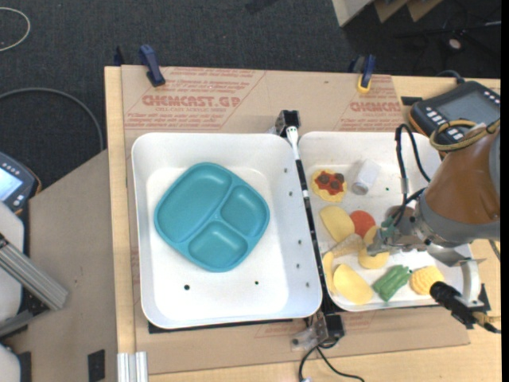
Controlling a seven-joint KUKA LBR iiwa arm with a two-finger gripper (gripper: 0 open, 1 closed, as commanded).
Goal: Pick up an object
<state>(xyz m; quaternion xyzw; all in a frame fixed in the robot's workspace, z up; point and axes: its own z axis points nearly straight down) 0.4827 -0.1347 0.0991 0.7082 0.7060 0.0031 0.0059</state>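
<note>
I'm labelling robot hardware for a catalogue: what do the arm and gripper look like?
The arm is rounded, with a broad orange band and grey metal below it. Black cables loop along its side. The gripper is a small dark grey metal piece with a greenish tint at its tip.

the grey kuka arm with its orange band [469, 183] above the wrist reaches in from the right side of the view and bends steeply downward. its two-finger tool [388, 237] hangs low at the arm's left end, the wrist housing bulky and grey just behind it.
</note>
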